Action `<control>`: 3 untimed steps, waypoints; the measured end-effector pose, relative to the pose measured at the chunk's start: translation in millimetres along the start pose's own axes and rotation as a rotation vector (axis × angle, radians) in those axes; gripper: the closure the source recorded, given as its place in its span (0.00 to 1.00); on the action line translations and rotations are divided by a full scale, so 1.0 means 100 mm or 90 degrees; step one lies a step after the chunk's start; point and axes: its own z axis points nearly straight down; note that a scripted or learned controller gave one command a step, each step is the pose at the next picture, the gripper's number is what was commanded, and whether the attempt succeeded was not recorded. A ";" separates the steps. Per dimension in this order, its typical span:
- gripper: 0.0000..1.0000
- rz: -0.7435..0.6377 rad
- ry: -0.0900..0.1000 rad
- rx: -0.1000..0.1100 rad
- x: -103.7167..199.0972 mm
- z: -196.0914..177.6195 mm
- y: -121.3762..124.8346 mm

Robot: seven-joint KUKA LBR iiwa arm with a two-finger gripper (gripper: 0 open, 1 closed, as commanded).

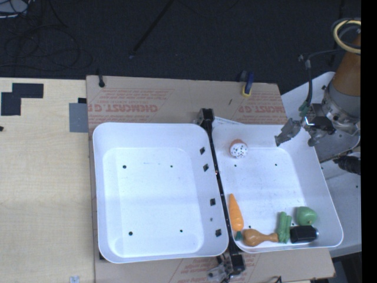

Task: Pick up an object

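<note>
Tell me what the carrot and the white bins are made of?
Carrot: probably plastic, a toy; its orange is even and smooth with a slight sheen. Bins: likely thin moulded plastic; glossy white, with rounded corners and soft reflections. The view cannot settle either for sure.

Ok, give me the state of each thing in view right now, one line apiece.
gripper: over the right bin's far right corner, nothing seen between its fingers
spotted ball: resting near the far wall
carrot: lying flat by the divider
orange gourd: lying at the near wall
green pieces: near corner, beside a black block
</note>
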 end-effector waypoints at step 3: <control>0.00 0.000 0.000 0.001 -0.34 -2.81 0.44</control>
